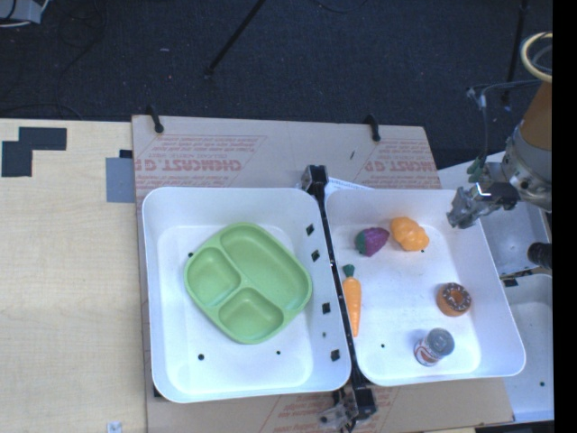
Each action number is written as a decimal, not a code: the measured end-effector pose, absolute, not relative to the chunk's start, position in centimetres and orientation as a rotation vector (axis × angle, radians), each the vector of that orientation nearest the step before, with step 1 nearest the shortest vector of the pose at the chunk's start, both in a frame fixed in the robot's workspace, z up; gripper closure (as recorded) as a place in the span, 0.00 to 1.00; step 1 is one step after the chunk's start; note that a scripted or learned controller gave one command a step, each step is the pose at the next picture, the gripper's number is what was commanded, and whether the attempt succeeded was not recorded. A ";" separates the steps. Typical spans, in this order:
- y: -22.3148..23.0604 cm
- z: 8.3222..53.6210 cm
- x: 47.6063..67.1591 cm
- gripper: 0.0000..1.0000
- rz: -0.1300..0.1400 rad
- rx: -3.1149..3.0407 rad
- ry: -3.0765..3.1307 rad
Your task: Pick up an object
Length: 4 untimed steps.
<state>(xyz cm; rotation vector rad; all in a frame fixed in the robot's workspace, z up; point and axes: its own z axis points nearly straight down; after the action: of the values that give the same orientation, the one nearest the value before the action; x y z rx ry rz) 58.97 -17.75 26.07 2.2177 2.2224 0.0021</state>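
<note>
Above the right bin's (pixel 491 269) far right corner hovers the pincer (pixel 465 207); its state is unclear.

Dark carpet floor (pixel 270 52) behind; pale wood bench (pixel 63 296) left.

Bench with 2 white bins on a cardboard sheet

The light wooden bench (pixel 63 278) carries a brown cardboard sheet (pixel 270 156) printed with red lettering, and 2 shallow white bins sit side by side on that sheet, touching along a black clipped seam. The left bin (pixel 171 219) and the right bin (pixel 491 332) both overlap the sheet's front edge. On the bare wood to the left lie a grey patch (pixel 118 179) and 2 dark patches (pixel 32 147).
</note>
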 end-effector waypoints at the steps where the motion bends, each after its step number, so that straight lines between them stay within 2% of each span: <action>1: -12.5 26.6 59.1 1.00 -0.001 2.219 2.227; 2: -6.8 26.1 57.9 1.00 -0.003 2.220 2.229; 4: 2.8 24.1 57.1 1.00 -0.004 2.221 2.229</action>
<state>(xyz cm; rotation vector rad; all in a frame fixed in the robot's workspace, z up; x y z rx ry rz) 57.09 2.77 24.12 2.2211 2.2285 -0.0043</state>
